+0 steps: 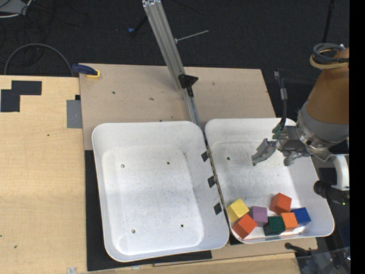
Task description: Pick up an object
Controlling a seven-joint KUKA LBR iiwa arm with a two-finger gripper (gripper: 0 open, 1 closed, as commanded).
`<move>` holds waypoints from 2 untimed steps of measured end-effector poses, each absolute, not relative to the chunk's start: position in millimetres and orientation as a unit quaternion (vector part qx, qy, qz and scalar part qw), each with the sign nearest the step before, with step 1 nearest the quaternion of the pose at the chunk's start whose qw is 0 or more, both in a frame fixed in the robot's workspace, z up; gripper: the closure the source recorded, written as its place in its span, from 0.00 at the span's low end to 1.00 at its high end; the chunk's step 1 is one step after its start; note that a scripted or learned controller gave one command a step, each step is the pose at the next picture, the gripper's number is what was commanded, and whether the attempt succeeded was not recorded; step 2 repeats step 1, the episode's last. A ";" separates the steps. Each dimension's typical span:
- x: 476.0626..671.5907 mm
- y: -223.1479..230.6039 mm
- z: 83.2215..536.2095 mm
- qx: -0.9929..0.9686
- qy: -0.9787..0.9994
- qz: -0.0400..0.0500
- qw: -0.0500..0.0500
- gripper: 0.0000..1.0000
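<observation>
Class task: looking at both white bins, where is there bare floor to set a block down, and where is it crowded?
Free: the left bin, bare from wall to wall, and the right bin between its far wall and the blocks, below the gripper. Crowded: the right bin's near corner, where the blocks cluster.

Both bins white: left bin [149, 187], right bin [251, 141], faint grey speckle on the floors. Blocks at lower right of frame: yellow block [238, 208], purple block [259, 214], two orange-red blocks [246, 225] [280, 202], green block [274, 225], orange block [290, 220], blue block [301, 215]. Arm [331, 96] orange above grey wrist. Bench [142, 93] light tan wood, black patches at upper left.
</observation>
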State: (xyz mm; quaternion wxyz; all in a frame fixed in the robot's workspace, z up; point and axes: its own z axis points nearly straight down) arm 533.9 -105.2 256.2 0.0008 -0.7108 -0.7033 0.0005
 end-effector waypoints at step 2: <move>492.2 -81.5 283.6 -0.706 -0.708 0.000 0.002 0.00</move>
